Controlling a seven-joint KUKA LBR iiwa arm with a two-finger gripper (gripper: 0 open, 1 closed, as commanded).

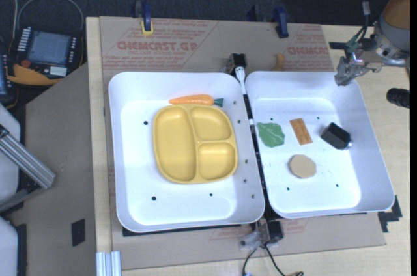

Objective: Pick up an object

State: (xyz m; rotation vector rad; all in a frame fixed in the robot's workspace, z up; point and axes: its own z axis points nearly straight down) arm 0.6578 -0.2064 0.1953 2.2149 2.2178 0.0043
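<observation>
Beside my claw (344,76), grip state unclear, 1 flat tan strip (300,131) lies lengthwise toward the bin's (371,138) far rim.

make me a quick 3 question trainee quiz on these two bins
1. True or false: the carrot lies in the same bin as the yellow plate.
2. Which sits closest to the claw? A) black block B) green leaf C) round cookie
3. Fill in: the orange cracker lies between the leaf and the ____.

Key: 1 true; 2 A; 3 black block.
</observation>
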